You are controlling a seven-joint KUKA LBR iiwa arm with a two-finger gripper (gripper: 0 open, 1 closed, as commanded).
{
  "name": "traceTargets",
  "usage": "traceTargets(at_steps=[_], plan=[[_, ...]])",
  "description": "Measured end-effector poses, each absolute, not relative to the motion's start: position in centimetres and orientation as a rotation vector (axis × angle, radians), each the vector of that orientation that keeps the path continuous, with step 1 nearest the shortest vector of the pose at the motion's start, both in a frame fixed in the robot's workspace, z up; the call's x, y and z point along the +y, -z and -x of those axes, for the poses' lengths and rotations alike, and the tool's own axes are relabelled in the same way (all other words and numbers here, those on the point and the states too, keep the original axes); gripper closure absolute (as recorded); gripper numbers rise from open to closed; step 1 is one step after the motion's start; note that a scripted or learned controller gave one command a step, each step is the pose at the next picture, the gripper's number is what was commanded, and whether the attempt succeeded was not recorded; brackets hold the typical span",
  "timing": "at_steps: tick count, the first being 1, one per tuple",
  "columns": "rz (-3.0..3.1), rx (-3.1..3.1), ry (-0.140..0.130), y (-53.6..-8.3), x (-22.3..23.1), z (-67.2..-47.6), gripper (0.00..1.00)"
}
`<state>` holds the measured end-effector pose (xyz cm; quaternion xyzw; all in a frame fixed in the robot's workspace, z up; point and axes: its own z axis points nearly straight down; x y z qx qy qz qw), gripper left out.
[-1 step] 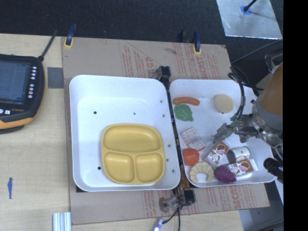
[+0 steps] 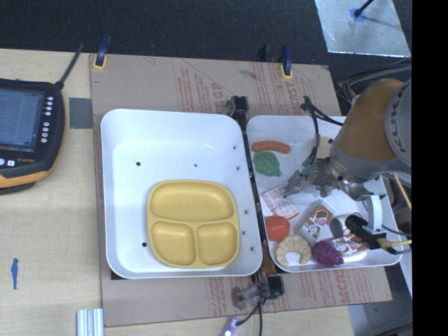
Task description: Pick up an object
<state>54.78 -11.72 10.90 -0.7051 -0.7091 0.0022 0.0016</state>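
Camera view: your pincer (image 2: pixel 299 180) hovers low in the right bin (image 2: pixel 297 124), so I judge you're mid-approach; whether it's open, I cannot tell. A packet (image 2: pixel 278 200) lies just below-left of it, a leaf (image 2: pixel 267 164) up-left. Next, drop squarely onto one. Packet print is unreadable

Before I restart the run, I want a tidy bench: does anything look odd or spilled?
Nothing stands out. The yellow divided plate lies flat in the left bin; the toy foods, such as the hot dog and tomato, all sit inside the right bin.
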Motion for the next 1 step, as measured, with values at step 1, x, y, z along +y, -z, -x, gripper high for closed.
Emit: traceTargets(at_steps=[1], plan=[[2.216, -2.224, -0.003, -9.17, -10.22, -62.54, 0.00]])
